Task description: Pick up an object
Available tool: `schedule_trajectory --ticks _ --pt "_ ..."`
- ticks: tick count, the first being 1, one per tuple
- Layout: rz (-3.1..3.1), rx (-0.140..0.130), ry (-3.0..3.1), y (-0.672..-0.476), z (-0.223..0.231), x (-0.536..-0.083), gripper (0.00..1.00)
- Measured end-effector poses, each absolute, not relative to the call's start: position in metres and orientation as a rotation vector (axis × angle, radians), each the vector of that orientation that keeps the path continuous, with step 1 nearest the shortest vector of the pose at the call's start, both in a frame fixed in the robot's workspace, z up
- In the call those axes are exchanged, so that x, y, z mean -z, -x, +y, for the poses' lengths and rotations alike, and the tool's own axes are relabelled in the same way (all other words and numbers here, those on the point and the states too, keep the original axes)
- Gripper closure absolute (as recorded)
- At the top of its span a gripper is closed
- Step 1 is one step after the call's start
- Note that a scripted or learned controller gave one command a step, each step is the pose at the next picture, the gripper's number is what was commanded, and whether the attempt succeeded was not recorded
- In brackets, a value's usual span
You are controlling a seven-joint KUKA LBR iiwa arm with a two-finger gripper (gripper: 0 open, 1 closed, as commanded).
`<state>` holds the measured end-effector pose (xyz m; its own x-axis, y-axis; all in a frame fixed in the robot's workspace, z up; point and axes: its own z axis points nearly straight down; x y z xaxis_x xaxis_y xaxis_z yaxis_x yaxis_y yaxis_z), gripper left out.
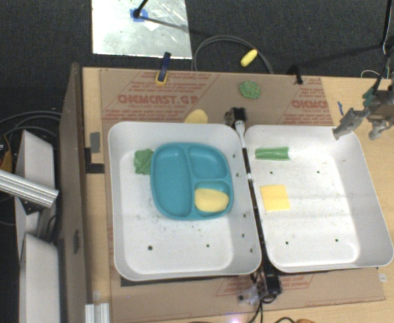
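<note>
The two-finger metal claw is seen spread apart, grasping nothing, raised over the far right corner of the right shallow white bin. In the left shallow white bin a blue plastic divided plate is laid, with a yellow rounded piece in its near right compartment. A flat yellow square and a green oblong piece are placed in the right bin, and a small green leafy scrap is found touching the plate's left edge
</note>
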<state>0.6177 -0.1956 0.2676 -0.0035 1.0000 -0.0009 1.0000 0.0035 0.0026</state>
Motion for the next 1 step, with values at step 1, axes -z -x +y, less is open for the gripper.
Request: schedule_trajectory --ticks 1 --pt "2.230 0.007 -2.227 -0.5982 -0.1841 -0.0878 0.00"
